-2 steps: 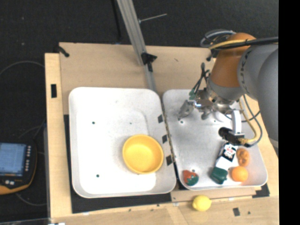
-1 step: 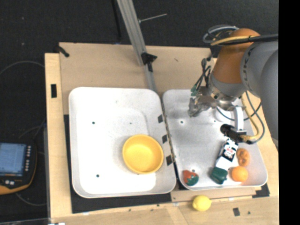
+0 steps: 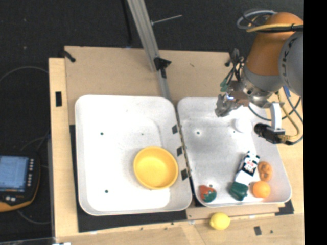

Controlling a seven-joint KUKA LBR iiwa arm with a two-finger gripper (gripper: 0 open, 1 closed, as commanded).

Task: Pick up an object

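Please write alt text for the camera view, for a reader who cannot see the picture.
A grey and orange robot arm holds its hand over the far end of the right bin, whose near end holds several small toys, among them an orange. The left bin holds a yellow bowl. A lemon lies on the bench in front of the bins.

A dark, near-black floor surrounds everything, with thin cables trailing across it well to the left of the hand. The tan tabletop spreads left of and below the hand, its surface plain and evenly lit. A grey metal pole slants up from the tabletop, up and to the left of the hand. Far to the lower left, a control pendant with a glowing blue screen lies on the floor.
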